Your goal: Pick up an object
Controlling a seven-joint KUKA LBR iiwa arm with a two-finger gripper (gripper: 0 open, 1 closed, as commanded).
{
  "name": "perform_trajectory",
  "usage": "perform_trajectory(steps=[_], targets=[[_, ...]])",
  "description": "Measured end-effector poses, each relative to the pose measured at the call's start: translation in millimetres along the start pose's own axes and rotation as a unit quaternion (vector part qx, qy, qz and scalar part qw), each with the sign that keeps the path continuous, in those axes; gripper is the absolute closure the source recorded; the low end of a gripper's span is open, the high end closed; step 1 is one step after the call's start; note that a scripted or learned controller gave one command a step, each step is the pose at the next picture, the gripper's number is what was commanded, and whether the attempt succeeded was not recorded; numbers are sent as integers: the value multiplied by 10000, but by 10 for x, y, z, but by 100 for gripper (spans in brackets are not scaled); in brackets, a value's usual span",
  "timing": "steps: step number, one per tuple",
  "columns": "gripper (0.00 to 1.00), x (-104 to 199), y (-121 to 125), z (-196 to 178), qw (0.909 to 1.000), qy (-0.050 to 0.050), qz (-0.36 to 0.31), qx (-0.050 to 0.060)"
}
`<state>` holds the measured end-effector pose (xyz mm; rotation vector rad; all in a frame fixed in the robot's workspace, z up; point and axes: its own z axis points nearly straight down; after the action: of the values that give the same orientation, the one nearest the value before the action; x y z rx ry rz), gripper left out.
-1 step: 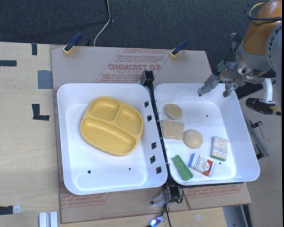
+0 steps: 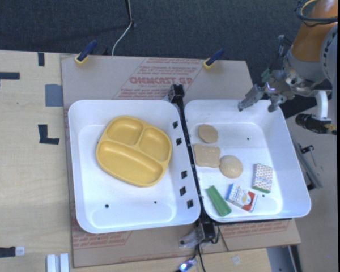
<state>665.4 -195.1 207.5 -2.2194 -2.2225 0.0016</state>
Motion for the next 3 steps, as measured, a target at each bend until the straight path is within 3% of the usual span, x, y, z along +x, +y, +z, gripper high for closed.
perform_trajectory(steps=[3], targets=[[0,-20,-14,1242,10000,-9,-9,-1]])
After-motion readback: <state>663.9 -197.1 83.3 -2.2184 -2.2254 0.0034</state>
